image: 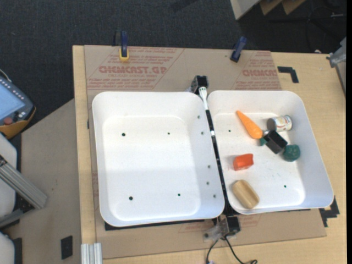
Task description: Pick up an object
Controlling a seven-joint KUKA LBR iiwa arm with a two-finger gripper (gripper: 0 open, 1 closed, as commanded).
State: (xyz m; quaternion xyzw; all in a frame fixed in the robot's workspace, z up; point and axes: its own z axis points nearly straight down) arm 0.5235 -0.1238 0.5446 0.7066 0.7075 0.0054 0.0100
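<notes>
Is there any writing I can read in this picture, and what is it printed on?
"CHEMCAST GP", red print on the brown board behind the left bin.
A second red print on the board behind the right bin: partly hidden, appears to be the same word.
Label on the small white bottle: too small to read.

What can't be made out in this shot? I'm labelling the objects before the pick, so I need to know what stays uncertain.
- Small white container, right bin: too small in the camera view to read its label.
- Black object: too small and dark to identify; its edge against the green object is unclear, so contact can't be judged.
- Tan object: material unclear.
</notes>
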